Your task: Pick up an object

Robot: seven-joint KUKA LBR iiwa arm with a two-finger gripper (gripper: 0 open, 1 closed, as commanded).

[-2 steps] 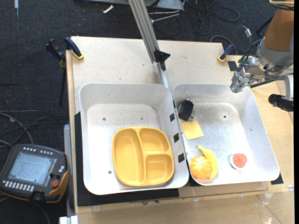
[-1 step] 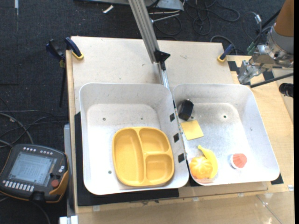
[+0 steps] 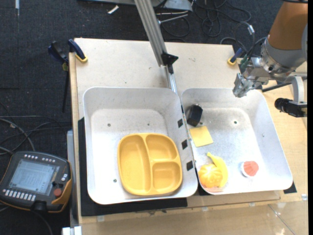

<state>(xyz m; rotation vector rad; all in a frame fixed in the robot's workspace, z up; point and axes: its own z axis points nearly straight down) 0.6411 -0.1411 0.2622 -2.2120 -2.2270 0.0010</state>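
The pincer (image 3: pixel 241 90) hangs at the upper right of the camera view, over the far rim of the right bin (image 3: pixel 274 141), carried by the grey arm (image 3: pixel 288 31) with its orange band. From this angle the state of the pincer, apart or together, cannot be told. Nothing is seen lodged in it.

All loose objects lie nearer the camera than the pincer, inside the right bin:

- A small black object (image 3: pixel 194 114) lies to the left of the pincer and slightly nearer the camera, close to the wall shared by the two bins.
- A flat yellow square (image 3: pixel 201 136) lies just beside the black object, on its near side, further from the pincer.
- A yellow and orange toy fruit piece (image 3: pixel 214 173) rests at the bin's near left corner, well apart from the pincer. It sits against the near rim.
- A small round red and white piece (image 3: pixel 250 168) lies near the bin's front edge, almost directly toward the camera from the pincer and well apart from it.

The left bin (image 3: pixel 98 131) lies well to the left of the pincer. It bears a yellow divided tray (image 3: pixel 149 163) with three compartments, placed toward the bin's near side.

Both bins rest on a pale bench (image 3: pixel 122 62). An angled metal rail (image 3: pixel 151 23) crosses the bench to the left of the pincer. A handheld control pendant (image 3: pixel 34 180) lies on the dark floor at the far left of the view.
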